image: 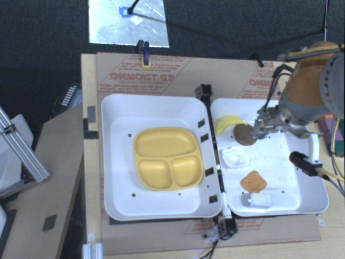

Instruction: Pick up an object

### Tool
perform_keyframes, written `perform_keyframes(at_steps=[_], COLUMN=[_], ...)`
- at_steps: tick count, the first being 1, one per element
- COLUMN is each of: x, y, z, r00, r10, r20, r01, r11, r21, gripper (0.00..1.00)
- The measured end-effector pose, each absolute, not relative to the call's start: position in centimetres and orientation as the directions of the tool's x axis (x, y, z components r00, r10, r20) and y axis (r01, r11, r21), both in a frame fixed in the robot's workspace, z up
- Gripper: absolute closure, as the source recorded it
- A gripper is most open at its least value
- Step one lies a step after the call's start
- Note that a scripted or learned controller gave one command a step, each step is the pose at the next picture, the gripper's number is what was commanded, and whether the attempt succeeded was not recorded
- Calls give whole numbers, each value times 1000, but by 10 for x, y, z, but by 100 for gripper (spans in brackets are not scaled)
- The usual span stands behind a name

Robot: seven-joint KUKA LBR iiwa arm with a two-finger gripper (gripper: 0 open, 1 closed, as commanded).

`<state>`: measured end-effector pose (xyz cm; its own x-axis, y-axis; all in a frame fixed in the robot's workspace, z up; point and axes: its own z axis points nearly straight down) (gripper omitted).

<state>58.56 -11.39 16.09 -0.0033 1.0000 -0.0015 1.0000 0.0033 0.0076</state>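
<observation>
Gripper low over right bin

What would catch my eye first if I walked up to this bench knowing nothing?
Probably the yellow divided tray, sitting alone in the left bin. Next, the grey and orange arm reaching in from the right, its claw low over the right bin, right beside a brown round piece and a yellow piece.
</observation>
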Motion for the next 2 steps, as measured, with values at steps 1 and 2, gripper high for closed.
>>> perform_keyframes(at_steps=[1, 2], x=[582, 584], y=[-112, -112], z=[224, 276], r00=[-4, -4], r10=[1000, 1000], r20=[-1, -1], r01=[1000, 1000], r11=[4, 4], r21=[8, 8], gripper=[100, 100])
